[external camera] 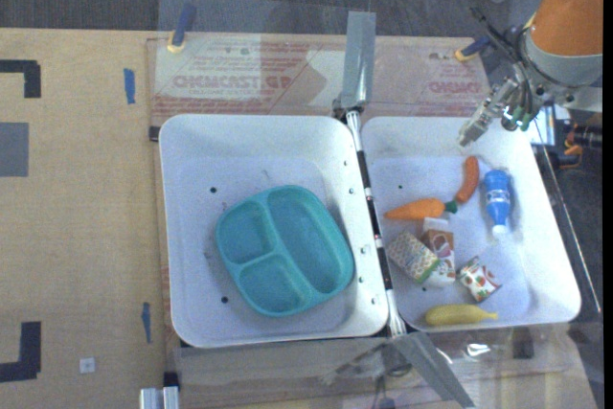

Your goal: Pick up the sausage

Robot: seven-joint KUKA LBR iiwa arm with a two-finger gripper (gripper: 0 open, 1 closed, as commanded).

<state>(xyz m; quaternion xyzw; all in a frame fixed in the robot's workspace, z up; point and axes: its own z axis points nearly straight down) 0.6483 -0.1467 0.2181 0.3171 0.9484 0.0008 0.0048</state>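
The sausage (467,179) lies in the right bin (546,292), up near its far edge, long axis running roughly far-to-near with a slight tilt. Its lower end just about meets the carrot (415,210); hard to say if they actually touch. A blue bottle (496,197) sits just beside it. The gripper (476,126) hangs tilted over the bin's far right corner, apart from the sausage, holding nothing. Can't tell its finger state; too blurry. The arm (572,5) is cut off at the right.
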